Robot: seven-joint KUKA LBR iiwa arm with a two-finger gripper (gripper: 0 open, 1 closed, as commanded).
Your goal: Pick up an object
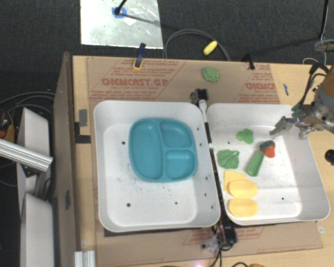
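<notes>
Pincer [289, 124] hovers over upper right of right bin [317, 204], nothing between fingers; prongs look spread apart, though small and blurred. Closest candidate: red-and-green piece [267, 148], just below-left of pincer. Green stick [255, 163] beyond it, leaf shapes [236, 149] further left, yellow pieces [242, 196] well below. Blue divided plate [162, 149] far left, in left bin [108, 216]. Pick not yet begun; likely lining up for descent.

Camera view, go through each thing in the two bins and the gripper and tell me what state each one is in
Blue divided plate: flat in the left bin, nothing on it.
Green leaf pieces: loose in the right bin.
Green stick: lying flat, tilted.
Red piece: resting by the green stick's top.
Yellow pieces: lying together at the near edge.
Gripper: above the right bin's far side, holding nothing.
</notes>
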